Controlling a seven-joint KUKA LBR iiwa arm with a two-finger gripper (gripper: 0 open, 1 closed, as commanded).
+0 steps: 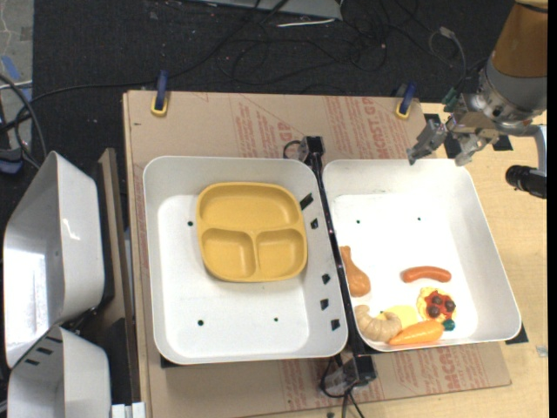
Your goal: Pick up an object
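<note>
While the arm (522, 42) hangs in from the upper right, its tool (445, 147) sits over the far edge of the right bin (487, 233), up near that bin's back right corner, and the two fingers look spread apart with nothing pinched between them, just bin rim and table showing in the gap. All the pickable stuff is way down at the near end of that same bin, well apart from the tool. You've got a sausage (426, 274) lying roughly flat across, a drumstick-looking piece (353, 272) over by the left wall of the bin, a knobby ginger-ish lump (379, 323) in the near left corner, a carrot (416, 333) right along the near wall, a pale yellow piece (402, 314) tucked between the ginger and the carrot, and a little round thing with dark berries on top (436, 304) just beside the carrot's fat end. Those last few are bunched up close, touching or nearly so, can't quite tell which. Over in the left bin (165, 259) there's a yellow divided plate (252, 232) with three compartments, sitting flat toward the back half. Both bins rest side by side on a cardboard sheet (226, 120) on the table (522, 251), with two yellow clamps (159, 103) pinning the sheet's far edge.
</note>
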